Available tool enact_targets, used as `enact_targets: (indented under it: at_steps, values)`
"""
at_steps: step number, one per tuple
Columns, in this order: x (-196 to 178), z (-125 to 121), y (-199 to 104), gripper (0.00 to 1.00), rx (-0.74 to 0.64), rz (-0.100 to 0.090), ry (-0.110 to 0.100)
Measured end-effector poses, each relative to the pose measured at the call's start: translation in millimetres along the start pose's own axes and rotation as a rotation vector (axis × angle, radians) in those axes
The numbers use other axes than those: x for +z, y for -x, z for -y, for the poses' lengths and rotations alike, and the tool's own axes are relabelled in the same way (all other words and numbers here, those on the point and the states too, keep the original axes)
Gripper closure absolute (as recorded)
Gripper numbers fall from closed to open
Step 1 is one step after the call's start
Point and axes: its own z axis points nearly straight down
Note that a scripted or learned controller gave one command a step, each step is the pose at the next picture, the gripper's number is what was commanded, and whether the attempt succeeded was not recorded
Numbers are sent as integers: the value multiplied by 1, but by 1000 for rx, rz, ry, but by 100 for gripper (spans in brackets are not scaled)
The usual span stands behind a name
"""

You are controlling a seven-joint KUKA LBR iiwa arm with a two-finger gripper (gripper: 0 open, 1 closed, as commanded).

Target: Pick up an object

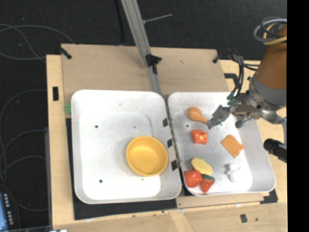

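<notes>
Near edge of the right bin (263, 178): a tomato (192, 178) and a strawberry (207, 183) touching, with a yellow corn-like piece (202, 166) lying against them from behind. Tightly packed, so a bad first target; fingers would likely hit a neighbour. Just right of that cluster is a small pale grey piece (232, 172), low contrast on the white floor, shape unclear.

Left bin (87, 129): a yellow bowl (147, 155) sits upright toward the near right corner. It's well apart from the arm, so I judge it isn't the target.

Mid right bin: a red piece (199, 137) stands alone, with clear floor all round. An orange block (232, 145) lies tilted to its right, also free-standing. Either one looks like an easy grasp.

Further back: an orange drumstick-shaped piece (196, 114) near the bin's far left side, bulb end toward the divider.

The gripper (216, 119) hangs over the right bin between the drumstick and the red piece, just beside both, angled down-left from the wrist. Its tip is a dark blur; I cannot tell whether it's spread or closed, and nothing is visibly in it. Contact with the floor isn't clear either.

Judgement: approach phase, nothing picked yet. The target is probably the drumstick or the red piece, given where the tip sits. Risk: the rounded drumstick may roll or squirt out on a slanted approach.

Far side: a metal pole (137, 28) rises from the bench behind the bins, clear of the arm.
</notes>
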Motion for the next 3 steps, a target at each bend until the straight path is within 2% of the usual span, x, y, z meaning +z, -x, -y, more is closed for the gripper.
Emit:
enact_targets:
  at_steps: [1, 2, 3]
  values:
    - [0, 0, 0, 0, 2, 0, 0]
    - [44, 4, -3, 0, 5, 3, -5]
    - [104, 9, -7, 0, 4, 2, -7]
